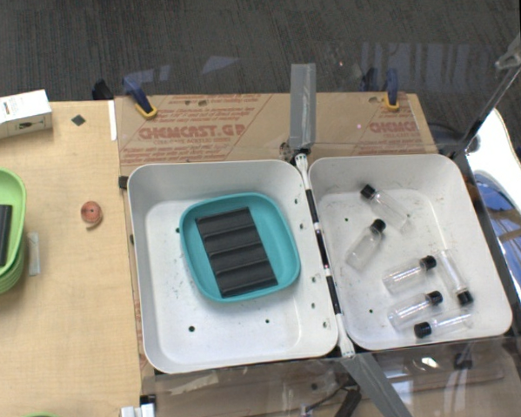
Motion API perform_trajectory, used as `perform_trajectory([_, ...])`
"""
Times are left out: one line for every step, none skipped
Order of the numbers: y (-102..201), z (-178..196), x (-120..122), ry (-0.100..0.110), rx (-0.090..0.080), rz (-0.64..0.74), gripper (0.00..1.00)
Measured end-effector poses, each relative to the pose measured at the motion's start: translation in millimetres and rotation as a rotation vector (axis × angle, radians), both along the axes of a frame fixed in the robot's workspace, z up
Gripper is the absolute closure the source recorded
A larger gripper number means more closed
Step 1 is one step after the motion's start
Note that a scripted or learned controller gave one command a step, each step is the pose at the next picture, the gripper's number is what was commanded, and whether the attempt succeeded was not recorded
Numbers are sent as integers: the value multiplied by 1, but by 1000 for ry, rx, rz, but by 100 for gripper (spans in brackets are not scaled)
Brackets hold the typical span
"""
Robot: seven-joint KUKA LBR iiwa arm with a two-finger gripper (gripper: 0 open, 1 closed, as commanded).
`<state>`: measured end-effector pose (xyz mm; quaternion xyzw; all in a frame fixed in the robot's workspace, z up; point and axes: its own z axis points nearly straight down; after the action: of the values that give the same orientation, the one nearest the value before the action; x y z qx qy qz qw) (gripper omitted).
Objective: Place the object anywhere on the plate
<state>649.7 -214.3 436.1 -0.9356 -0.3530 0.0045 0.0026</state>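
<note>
I want to put one thing on the blue-green plastic plate (280,246). The plate sits in the middle of the left white bin (232,327). A dark grey block with ridges (237,251) lies on the plate and covers most of it.

I think the things to pick from are the small clear tubes with black caps (409,274). They all lie flat in the right white bin (397,159), well apart from the plate. None is on the plate yet, so the job has not started. I cannot tell if my fingers are open or shut, or if they hold anything.

Here is what could go wrong. The tubes are round and smooth, so one may roll away or slip out when I squeeze. They are see-through, so it is easy to aim badly. The ones near the front corner lie close together, and I could bump a neighbour or grab two. On the way over I must lift high enough to clear the walls between the bins. The ridged block is bumpy, so a dropped tube may roll off the plate.
</note>
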Motion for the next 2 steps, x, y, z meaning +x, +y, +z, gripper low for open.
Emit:
perform_trajectory([-4,0,-7,1,-1,-89,0])
perform_trajectory([-7,1,2,-2,-3,-182,0])
